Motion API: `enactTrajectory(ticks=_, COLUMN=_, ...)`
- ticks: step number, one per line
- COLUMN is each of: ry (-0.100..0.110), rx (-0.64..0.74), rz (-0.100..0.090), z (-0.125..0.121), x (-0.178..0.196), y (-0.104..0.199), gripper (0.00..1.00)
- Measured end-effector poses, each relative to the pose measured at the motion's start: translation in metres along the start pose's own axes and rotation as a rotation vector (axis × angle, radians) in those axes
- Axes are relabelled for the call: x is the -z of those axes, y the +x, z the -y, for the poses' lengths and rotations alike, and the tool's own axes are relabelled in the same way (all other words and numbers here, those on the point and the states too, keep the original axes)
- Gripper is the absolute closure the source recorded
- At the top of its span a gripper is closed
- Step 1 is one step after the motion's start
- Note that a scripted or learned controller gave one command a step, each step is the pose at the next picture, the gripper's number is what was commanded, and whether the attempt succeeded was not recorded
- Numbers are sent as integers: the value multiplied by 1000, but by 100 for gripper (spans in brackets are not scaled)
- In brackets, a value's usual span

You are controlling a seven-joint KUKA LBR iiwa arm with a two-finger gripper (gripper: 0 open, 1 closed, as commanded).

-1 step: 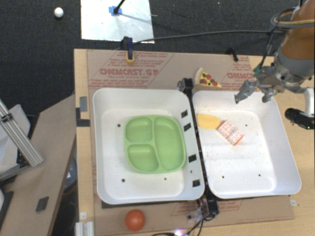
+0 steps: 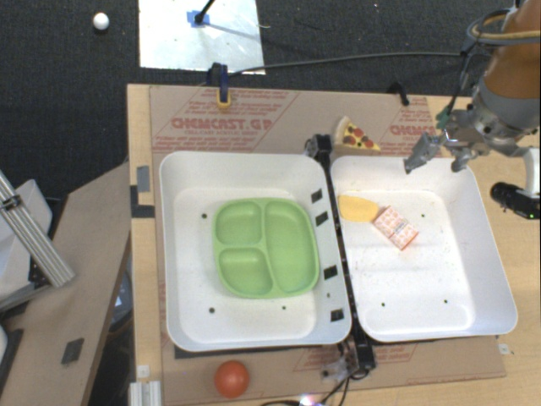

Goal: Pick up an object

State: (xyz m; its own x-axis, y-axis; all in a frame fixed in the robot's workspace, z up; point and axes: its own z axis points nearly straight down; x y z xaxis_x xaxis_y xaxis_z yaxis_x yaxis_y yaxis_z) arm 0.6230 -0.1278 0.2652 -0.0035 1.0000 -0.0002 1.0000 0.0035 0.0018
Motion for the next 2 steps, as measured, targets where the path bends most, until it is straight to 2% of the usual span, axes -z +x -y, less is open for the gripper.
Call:
enactTrajectory(ticks=1, ry=3, rx=-3, rz=0, z=1, x=-52, y=-10, gripper=0)
enactTrajectory(ticks=2, ry=4, rx=-2, rz=-1, z=2, x=-114, y=-6, gripper=0)
